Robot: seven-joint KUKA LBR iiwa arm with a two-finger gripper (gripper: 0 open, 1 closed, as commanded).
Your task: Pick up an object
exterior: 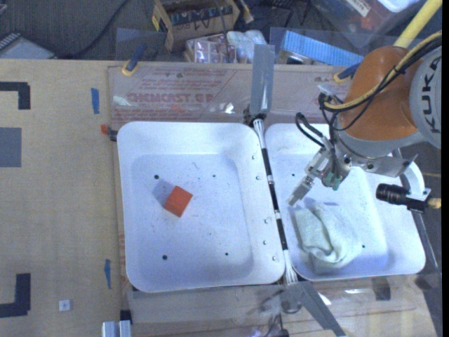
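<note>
The gripper [313, 179] hangs over the right bin [400, 258], just above the pale cloth [321, 234]. Its fingers appear spread and hold nothing, probably positioned to descend on the cloth. An orange block [178, 201] lies left of the cloth, in the left bin [140, 146]

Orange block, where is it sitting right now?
The orange block lies in the left bin, left of its centre, well away from the cloth in the right bin.
</note>
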